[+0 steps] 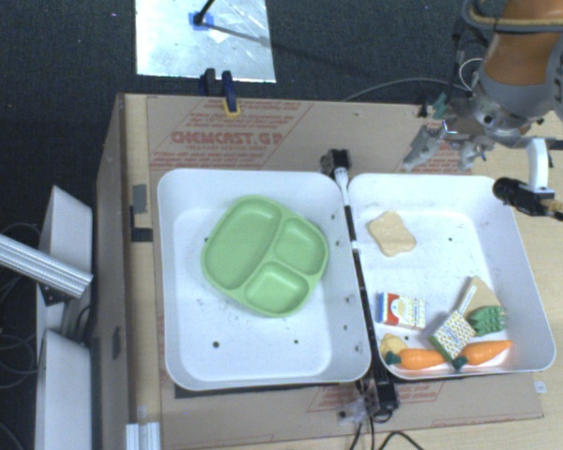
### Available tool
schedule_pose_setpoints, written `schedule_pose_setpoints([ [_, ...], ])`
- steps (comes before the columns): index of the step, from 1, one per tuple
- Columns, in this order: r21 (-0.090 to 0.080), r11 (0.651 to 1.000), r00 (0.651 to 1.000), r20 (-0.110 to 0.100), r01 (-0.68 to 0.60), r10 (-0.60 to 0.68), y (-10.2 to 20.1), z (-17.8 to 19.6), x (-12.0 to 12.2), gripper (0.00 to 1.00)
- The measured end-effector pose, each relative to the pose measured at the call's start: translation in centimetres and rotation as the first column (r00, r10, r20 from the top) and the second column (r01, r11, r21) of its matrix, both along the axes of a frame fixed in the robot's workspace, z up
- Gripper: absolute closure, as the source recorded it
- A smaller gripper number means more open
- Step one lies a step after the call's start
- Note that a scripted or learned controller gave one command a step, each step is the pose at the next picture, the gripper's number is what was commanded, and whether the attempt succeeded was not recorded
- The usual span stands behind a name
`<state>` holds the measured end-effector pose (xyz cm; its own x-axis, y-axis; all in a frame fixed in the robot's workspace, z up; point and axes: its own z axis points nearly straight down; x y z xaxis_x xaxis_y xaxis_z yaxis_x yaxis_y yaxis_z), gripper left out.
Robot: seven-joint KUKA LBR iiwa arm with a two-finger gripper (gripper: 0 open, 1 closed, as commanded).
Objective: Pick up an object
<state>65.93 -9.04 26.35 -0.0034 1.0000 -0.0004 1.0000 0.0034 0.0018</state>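
Above the right bin's [535, 298] far edge hangs the tool [443, 146], jaws spread wide, holding nothing. Below it, near the bin's middle, lies a tan cracker [391, 233]. Drop straight down, then squeeze gently.

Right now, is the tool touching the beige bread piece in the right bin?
Apart. The camera view shows the tool up at the right bin's back rim, with bare white bin floor between it and the bread piece.

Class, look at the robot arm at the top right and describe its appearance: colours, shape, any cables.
The arm is rounded, with an orange band over a grey wrist section. Thin cables loop beside it. Its end effector is a small metallic grey piece with two fingers.
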Motion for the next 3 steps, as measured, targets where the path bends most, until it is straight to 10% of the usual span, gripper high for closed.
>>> schedule_pose_setpoints([
  [1, 0.000, 1.000, 1.000, -0.002, 0.002, -0.002, -1.6, -7.1, -6.9, 0.00],
  [2, 0.001, 1.000, 1.000, -0.004, 0.002, -0.002, -1.4, -17.7, -8.7, 0.00],
  [3, 0.000, 1.000, 1.000, 0.001, 0.000, 0.000, 0.2, -17.9, -2.2, 0.00],
])
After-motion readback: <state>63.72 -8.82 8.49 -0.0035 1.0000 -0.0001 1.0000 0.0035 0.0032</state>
